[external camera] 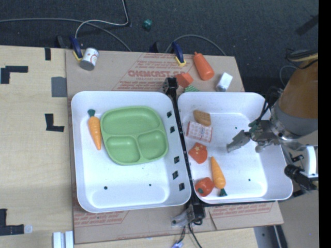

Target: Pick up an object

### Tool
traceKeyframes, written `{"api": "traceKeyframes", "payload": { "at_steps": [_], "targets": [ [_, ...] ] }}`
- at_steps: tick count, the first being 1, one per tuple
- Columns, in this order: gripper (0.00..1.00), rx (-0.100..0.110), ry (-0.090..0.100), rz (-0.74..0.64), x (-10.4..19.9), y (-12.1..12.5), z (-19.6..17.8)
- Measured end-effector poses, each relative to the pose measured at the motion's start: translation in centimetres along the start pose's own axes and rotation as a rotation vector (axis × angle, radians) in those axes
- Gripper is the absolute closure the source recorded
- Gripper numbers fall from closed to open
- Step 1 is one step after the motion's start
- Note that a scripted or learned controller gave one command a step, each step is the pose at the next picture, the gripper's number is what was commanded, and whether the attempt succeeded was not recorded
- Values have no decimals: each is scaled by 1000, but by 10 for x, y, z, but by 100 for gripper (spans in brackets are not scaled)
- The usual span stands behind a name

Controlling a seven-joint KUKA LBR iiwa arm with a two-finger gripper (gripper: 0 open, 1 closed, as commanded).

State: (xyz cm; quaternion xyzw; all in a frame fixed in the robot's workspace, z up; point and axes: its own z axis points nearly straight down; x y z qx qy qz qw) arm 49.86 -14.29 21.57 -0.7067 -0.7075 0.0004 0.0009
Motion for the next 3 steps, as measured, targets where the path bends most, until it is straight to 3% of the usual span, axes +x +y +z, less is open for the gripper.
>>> {"api": "traceKeyframes", "payload": {
  "at_steps": [1, 2, 3],
  "targets": [
    [0, -5, 1, -1, 48, 14, 130],
    [100, -6, -2, 1, 46, 14, 120],
    [100, -2, 0, -1, 116, 58, 22]
  ]
}}
